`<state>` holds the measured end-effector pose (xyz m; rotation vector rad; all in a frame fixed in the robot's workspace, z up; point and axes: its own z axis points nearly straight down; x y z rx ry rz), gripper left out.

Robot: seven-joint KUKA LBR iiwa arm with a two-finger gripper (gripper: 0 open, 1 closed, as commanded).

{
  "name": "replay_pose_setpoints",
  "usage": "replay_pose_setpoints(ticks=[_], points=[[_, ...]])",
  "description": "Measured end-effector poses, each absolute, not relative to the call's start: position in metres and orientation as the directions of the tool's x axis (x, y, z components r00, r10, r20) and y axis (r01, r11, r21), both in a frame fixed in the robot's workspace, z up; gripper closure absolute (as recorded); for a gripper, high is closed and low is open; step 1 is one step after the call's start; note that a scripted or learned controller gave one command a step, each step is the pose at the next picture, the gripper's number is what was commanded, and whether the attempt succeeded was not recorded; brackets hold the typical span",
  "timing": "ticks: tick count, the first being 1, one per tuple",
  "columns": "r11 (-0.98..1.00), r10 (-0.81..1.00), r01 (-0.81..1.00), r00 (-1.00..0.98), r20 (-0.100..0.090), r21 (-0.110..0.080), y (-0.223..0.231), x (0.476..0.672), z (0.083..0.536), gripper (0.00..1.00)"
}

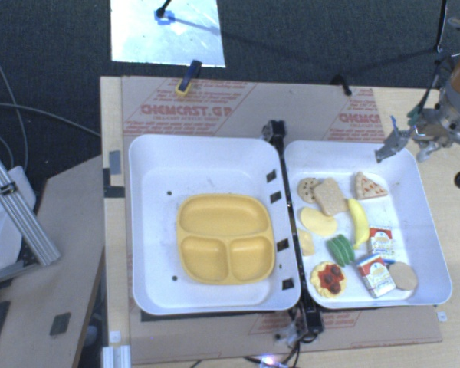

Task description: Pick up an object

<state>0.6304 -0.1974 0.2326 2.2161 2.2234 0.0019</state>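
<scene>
The right bin [425, 205] holds several toy foods: a pizza slice [370, 186], a toast slice [330, 196], a chocolate-chip cookie [307, 188], a banana [358, 221], a pale yellow chip [318, 221], a green vegetable [340, 249], a small tart with red topping [329, 278], two little cartons [377, 274] and a round beige biscuit [403, 276]. My gripper [405, 150] hangs over the bin's far right corner, above and right of the pizza slice. It is open, with nothing between its fingers [386, 150].
The left bin [149, 205] carries a yellow divided plate [226, 236]. A black hinge strip [285, 205] runs between the bins. A metal sheet [167, 20] lies beyond the bench, and a yellow-blue tool [188, 78] rests at the far edge.
</scene>
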Motion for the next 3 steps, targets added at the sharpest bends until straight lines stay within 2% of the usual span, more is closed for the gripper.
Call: replay_pose_setpoints(ticks=[1, 2, 3], points=[[0.001, 1.0, 1.0, -0.001, 0.002, -0.005, -0.185, 0.592, 0.169, 0.0], [0.003, 1.0, 1.0, -0.003, 0.001, 0.0, -0.159, 0.546, 0.081, 0.0], [0.001, 1.0, 1.0, -0.001, -0.002, 0.005, -0.161, 0.548, 0.095, 1.0]])
